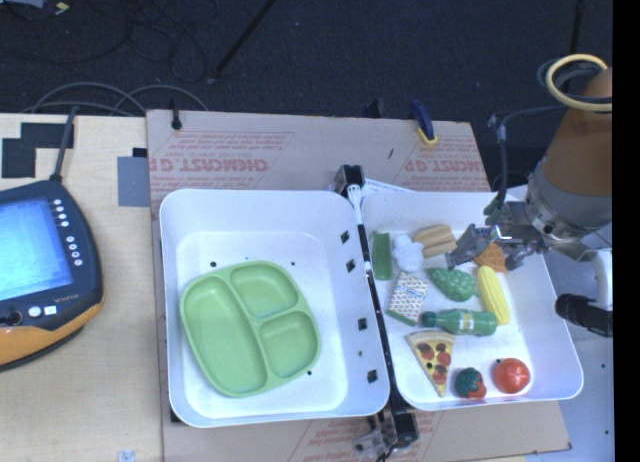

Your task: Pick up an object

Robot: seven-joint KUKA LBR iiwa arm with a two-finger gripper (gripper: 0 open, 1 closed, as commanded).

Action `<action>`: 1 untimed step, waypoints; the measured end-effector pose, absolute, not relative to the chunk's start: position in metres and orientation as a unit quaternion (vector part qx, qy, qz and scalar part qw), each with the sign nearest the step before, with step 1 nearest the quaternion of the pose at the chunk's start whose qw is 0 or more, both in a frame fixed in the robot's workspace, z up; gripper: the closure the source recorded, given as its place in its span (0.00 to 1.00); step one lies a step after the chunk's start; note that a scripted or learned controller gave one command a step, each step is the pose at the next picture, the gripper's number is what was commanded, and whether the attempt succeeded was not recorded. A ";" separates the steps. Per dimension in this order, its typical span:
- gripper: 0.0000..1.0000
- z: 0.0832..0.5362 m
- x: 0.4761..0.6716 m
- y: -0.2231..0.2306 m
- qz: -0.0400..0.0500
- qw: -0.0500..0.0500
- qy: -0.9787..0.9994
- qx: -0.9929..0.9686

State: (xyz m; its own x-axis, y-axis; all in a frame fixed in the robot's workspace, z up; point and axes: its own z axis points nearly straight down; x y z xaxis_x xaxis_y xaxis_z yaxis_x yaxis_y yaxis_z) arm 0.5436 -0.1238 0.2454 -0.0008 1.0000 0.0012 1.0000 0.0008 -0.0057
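Corn cob (493, 293): yellow, long and ribbed; you see it lying lengthwise in the right bin (560, 370), just below the fingers and nearest them of all the toys.
Gripper (487, 247): it hangs over the right bin's upper part, dark fingers pointing left; you cannot tell whether they are spread or closed, and nothing shows between them.
Left of the fingers: a tan hot-dog bun (436, 239), a white lump (407, 250) and a green stick (381, 255) by the bin's left wall.
Below-left of the fingers: a green leafy vegetable (452, 283) touching the corn's side, and a white checked packet (408, 297).
Further below: a green bottle (460, 323) lying across, its end against the corn's lower tip; then a pizza slice (432, 356), a small green-and-red piece (469, 383) and a red tomato (511, 375).
Crowding: vegetable and bottle press the corn from the left and below.
Open room: you have bare floor right of the corn, up to the right rim.
Far left of the fingers: the left bin (200, 215) holds a green divided plate (250, 325).
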 end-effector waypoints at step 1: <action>1.00 0.254 0.544 -0.124 0.003 0.004 -0.707 -0.707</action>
State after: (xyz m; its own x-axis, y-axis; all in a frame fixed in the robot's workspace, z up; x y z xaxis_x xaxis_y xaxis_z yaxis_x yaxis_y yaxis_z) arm 0.5436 -0.1244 0.2540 -0.0007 1.0000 0.0023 1.0000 0.0008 -0.0096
